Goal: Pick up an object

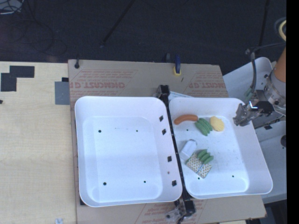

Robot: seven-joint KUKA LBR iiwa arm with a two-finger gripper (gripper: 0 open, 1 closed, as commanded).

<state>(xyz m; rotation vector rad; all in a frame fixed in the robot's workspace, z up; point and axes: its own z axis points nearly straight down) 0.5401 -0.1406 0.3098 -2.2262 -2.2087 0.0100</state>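
Camera view: grey arm cut off at right edge, only orange band and wrist visible. Dark metal two-finger gripper (241, 116) small and blurred above right rim of right shallow white plastic bin (254, 171); cannot tell if fingers spread or pressed together, nothing seen between them. Left of fingers, apart: round yellow lemon-like piece (217, 123), ribbed green pod (203, 126), smooth orange sausage shape (186, 119). Lower left: small white cylinder (188, 149), checkered patterned pouch (198, 165) partly hidden under second green pod (204, 156). Left white bin (84, 125) farther left.
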